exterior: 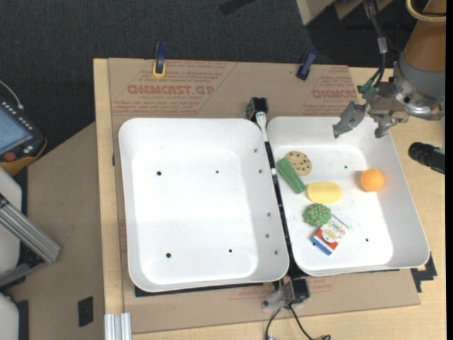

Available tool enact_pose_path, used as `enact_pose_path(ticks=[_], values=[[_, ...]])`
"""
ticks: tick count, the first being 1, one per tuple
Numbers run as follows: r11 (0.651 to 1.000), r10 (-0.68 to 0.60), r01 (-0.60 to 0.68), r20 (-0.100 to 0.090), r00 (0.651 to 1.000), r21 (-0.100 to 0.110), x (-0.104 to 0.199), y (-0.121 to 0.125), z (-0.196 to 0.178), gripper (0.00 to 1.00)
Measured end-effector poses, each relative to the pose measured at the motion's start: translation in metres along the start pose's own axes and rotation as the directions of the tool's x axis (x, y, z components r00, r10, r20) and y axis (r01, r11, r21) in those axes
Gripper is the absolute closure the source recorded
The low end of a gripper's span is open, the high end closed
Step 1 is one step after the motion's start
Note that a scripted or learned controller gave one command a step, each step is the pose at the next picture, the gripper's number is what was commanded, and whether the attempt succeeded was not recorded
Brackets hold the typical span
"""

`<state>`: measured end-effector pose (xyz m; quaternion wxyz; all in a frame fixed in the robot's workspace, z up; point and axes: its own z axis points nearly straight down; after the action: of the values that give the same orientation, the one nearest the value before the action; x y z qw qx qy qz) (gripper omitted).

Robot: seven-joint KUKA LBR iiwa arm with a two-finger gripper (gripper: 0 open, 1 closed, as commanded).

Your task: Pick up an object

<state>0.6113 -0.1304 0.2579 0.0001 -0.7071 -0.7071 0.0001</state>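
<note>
The right bin (396, 250) holds several small items. A green cucumber-like piece (290, 175) lies by the bin's left wall, with a chocolate-chip cookie (300, 163) touching it. Below them are a yellow lemon-shaped piece (324, 192), a green broccoli piece (317, 214) and a small red, white and blue packet (330, 235). An orange ball (371, 180) sits apart, toward the right. My gripper (366, 121) hangs open above the bin's far right corner, with nothing between its fingers (347, 124).
The left bin (195, 261) lies beside the right one on a cardboard sheet (212, 83). Blue clamps (159, 57) pin the sheet's far edge. A black clip (256, 108) joins the bins at the back, another (294, 290) at the front.
</note>
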Motion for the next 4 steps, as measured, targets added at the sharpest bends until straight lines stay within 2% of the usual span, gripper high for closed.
enact_pose_path(ticks=[1, 2, 3, 4], values=[[1.0, -0.001, 0.001, 0.001, 1.0, -0.003, 0.0, 0.001, -0.011, 1.0], [1.0, 0.001, -0.001, -0.003, 1.0, 0.003, 0.021, -0.09, -0.041, 1.0], [1.0, -0.005, 0.005, -0.001, 1.0, -0.003, 0.07, -0.117, -0.078, 1.0], [1.0, -0.001, 0.001, -0.002, 1.0, 0.006, 0.088, -0.13, -0.035, 1.0]])
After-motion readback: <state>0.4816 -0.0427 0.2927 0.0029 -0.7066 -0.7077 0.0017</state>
